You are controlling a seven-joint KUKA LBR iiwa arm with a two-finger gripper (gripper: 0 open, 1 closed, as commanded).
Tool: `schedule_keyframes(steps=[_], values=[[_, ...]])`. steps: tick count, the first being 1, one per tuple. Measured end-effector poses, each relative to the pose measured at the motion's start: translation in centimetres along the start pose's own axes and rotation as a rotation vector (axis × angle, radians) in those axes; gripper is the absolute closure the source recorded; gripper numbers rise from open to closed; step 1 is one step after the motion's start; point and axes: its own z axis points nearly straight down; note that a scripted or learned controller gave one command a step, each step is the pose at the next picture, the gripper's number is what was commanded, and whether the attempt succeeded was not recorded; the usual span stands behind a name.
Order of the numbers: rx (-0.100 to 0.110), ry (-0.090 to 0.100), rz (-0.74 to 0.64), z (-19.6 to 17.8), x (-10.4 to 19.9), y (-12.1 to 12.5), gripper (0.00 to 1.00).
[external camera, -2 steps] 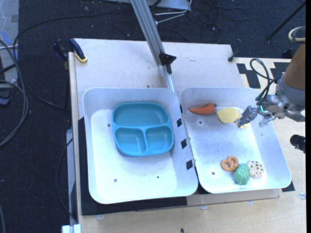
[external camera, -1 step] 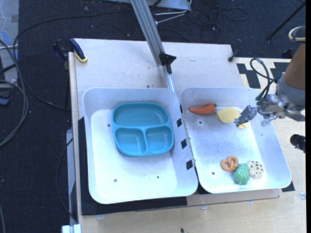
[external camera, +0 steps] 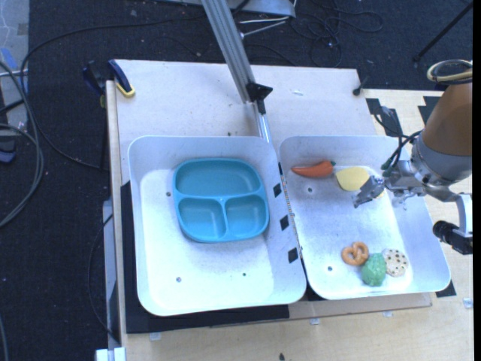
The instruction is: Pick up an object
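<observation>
We look down at a slant on a pale bench (external camera: 188,96) that carries two shallow white bins side by side. The left bin (external camera: 154,277) holds a blue plastic tray (external camera: 222,199) divided into three compartments, one long one at the far side and two smaller ones nearer us. The tray lies flat, a little toward the far half of that bin.

The right bin (external camera: 323,224) holds five small toy foods. Along its far edge lies an orange carrot (external camera: 313,170) with a green tip, pointing left to right. Just beside the carrot's right end sits a pale yellow rounded piece (external camera: 352,177), perhaps a lemon. Well apart from these, in the near right corner, we see an orange pretzel (external camera: 355,254), a green leafy lump (external camera: 374,271) and a speckled cookie (external camera: 395,262) clustered together, touching or nearly so.

The arm (external camera: 451,126) reaches in from the right, its orange band above a grey wrist. The gripper (external camera: 370,192) hangs over the far right part of the right bin, its dark tip right at the lower right edge of the yellow piece. We cannot tell whether the jaws are spread or pressed together, and nothing is plainly seen between them. Whether the tip touches the yellow piece is unclear.

A slanted metal pole (external camera: 229,40) crosses the far side of the bench.
</observation>
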Motion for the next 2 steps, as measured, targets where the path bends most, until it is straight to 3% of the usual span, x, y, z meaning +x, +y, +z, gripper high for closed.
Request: schedule_keyframes(steps=[1, 2], values=[[0.001, 0.000, -0.003, 5.7, 0.4, 0.9, 0.00], [-0.002, -0.001, 0.000, 7.8, 0.5, 1.0, 0.00]])
